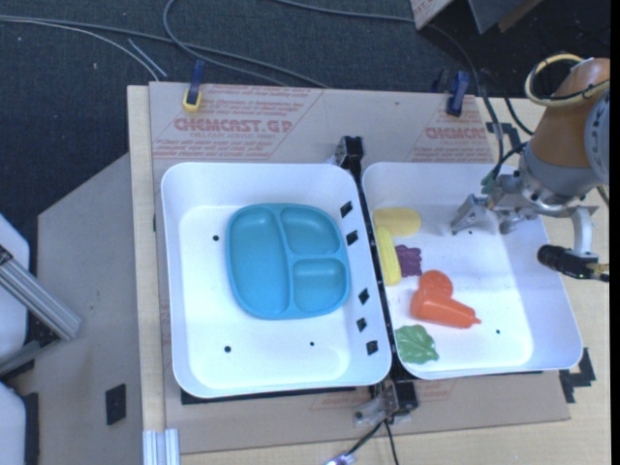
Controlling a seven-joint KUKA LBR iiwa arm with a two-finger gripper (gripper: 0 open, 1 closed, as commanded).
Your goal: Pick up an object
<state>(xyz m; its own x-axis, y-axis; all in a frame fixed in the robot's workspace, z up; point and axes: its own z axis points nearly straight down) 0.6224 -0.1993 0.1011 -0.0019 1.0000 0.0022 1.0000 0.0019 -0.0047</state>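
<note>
Right bin [542,342] is holding an orange carrot [443,303], yellow corn [387,253], green leaf [416,343] and purple grapes [409,259]; tool [481,212] is hovering above-right of them, finger state unreadable

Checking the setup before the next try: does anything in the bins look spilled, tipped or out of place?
Nothing stands out. The blue tray lies flat in the left bin. The toy foods, among them an orange carrot and a green leaf, sit inside the right bin.
</note>
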